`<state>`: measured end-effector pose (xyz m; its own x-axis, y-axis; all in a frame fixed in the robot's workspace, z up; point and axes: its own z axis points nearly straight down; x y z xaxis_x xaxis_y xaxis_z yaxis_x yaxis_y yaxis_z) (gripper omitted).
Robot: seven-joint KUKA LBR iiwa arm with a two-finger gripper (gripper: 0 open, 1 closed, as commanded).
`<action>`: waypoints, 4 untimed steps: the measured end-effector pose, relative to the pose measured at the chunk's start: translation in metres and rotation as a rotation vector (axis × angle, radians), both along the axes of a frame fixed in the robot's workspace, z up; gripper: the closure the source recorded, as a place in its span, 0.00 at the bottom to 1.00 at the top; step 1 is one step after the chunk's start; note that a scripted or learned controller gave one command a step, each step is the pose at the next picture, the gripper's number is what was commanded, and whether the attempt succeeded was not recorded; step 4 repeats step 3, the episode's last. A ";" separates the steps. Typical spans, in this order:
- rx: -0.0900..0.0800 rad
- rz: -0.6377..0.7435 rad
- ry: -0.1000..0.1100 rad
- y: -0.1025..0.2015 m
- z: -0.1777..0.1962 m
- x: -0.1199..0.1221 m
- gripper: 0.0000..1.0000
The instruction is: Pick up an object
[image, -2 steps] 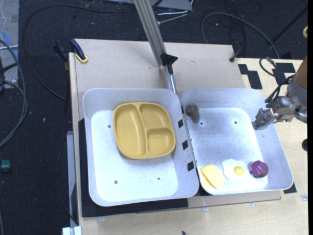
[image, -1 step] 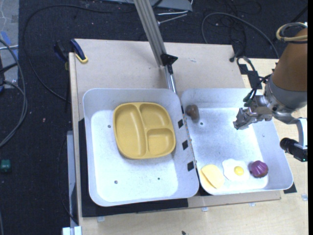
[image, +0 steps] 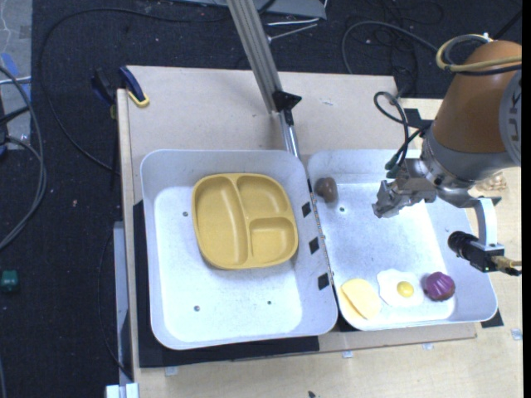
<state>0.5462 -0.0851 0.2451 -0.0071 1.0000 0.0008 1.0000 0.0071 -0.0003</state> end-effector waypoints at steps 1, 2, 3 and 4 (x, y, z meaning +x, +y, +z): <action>0.000 0.000 -0.001 0.058 0.006 0.002 1.00; 0.000 0.000 0.001 0.113 -0.009 0.011 1.00; 0.000 0.002 0.000 0.175 -0.012 0.010 1.00; 0.000 0.002 0.000 0.175 -0.012 0.010 1.00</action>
